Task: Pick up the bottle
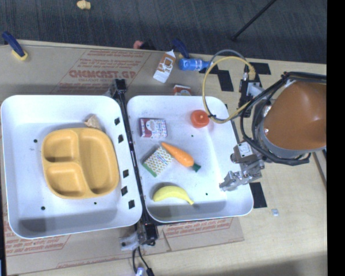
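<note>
- Jaws: I cannot tell from the camera view whether they are spread or pressed together. I see nothing held in them.
- Gripper (237,178): it sits over the right rim of the right bin (218,209), towards the near corner, with the arm (293,122) above and to the right of it.
- Nearest items: the banana (172,194) lies left of the gripper on the bin floor. The carrot (178,154) and a small box (157,160) lie further left.
- Bottle (191,64): I take the blue item lying on its side to be the bottle. It rests outside the bins, on the cardboard (103,71) just beyond the far rim of the right bin, well apart from the gripper. A yellow cable (207,91) loops close to it.
- Step in hand: I judge this to be the approach. No grasp is made yet.
- Next move: I must carry the gripper across the bin to its far side, clear the rim and the cable, and align the jaws across the bottle's narrow width before descending.
</note>
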### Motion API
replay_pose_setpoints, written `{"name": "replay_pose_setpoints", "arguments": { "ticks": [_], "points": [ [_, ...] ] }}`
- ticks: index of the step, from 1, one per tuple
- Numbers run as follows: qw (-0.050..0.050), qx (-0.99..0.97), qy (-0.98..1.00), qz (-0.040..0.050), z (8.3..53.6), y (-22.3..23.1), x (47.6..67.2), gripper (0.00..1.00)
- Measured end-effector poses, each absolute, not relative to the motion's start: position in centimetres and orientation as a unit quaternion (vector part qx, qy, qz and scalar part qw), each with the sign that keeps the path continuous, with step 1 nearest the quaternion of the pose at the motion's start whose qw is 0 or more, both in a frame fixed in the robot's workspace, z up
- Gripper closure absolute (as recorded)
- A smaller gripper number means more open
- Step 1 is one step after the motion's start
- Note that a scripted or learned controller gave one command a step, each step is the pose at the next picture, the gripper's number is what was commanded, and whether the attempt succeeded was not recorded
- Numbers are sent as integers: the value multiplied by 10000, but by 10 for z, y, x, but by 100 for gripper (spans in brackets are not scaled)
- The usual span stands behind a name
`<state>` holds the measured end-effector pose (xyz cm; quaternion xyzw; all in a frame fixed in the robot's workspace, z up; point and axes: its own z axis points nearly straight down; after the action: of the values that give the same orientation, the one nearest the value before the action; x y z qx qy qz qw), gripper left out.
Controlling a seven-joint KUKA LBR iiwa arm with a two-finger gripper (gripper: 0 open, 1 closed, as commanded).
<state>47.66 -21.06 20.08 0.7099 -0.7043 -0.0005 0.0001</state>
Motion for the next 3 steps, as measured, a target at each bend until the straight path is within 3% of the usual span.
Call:
{"name": "replay_pose_setpoints", "arguments": {
  "ticks": [2, 3],
  "points": [
    [17, 8219, -5696, -22, 204, -112, 476, 100],
    [4, 7697, -6385, 0, 269, -163, 477, 100]
  ]
}}
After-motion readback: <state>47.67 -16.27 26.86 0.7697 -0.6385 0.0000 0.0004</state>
